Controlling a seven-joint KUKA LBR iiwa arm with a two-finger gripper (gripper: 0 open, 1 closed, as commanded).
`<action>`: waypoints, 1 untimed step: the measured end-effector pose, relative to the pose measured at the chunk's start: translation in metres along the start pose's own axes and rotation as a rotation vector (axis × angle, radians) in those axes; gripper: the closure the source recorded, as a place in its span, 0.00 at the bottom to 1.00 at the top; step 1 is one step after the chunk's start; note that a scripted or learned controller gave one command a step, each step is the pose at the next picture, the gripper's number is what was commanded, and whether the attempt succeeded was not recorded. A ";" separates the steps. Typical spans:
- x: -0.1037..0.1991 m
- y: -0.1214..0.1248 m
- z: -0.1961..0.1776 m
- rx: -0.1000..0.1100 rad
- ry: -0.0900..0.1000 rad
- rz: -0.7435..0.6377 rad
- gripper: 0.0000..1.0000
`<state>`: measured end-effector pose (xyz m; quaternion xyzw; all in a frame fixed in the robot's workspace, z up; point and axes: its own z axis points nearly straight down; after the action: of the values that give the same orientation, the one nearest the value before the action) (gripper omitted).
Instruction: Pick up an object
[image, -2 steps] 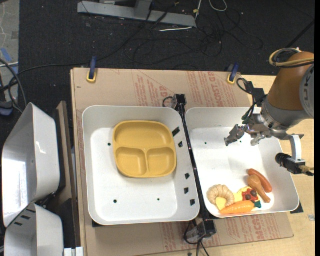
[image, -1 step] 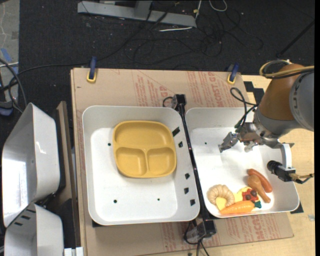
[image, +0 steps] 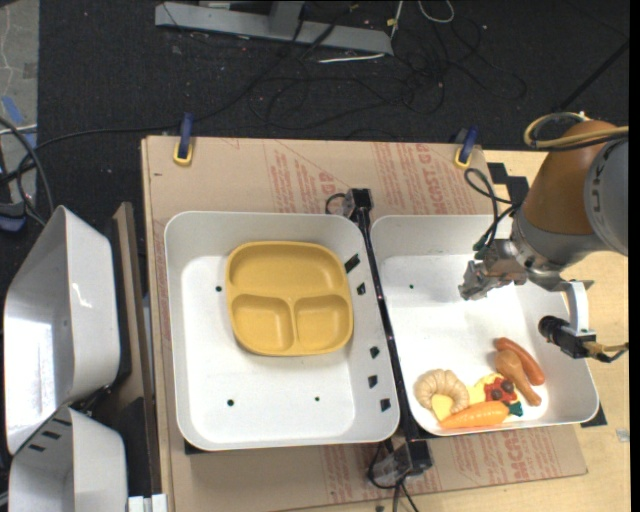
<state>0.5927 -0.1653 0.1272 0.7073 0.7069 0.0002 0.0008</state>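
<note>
We see the hand (image: 478, 281) hanging over the upper part of the right bin (image: 430, 300), and we cannot tell whether it is released or clenched. The toy foods lie well apart from it in that bin's lower corner: a sausage (image: 519, 360), a carrot (image: 474, 416) and a croissant (image: 440, 386). A yellow divided plate (image: 290, 297) rests in the left bin (image: 200, 400).

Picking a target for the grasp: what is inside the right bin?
The right bin holds a toy food pile in its near corner: carrot, sausages, a pale piece. Whatever lies under the pile is covered.
</note>
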 end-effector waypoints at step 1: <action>0.006 0.001 -0.044 -0.004 0.000 -0.003 1.00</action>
<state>0.5934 -0.1594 0.1716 0.7061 0.7081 0.0015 0.0024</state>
